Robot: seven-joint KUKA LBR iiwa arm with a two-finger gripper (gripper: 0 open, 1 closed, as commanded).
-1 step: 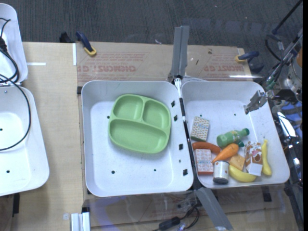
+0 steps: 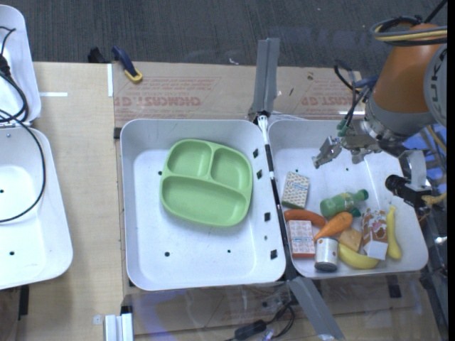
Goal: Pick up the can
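You look down on a table that carries two shallow white bins side by side. The left bin, in the centre of the frame, holds a green divided plate lying flat toward its upper half. The right bin, at the right of the frame, holds a crowd of small things packed along its lower edge.

The grey arm with its orange band comes in from the upper right of the frame, and its hand hangs over the upper, bare part of the right bin, fingers spread and grasping nothing.

Below the hand you see a green bottle on its side, an orange carrot just under it, and a yellow banana curving along the bottom wall. A patterned box lies near the divider, and a red-and-white packet lies below it.

The can stands upright at the lower edge of the right bin, between the packet and the banana, well apart from the hand.
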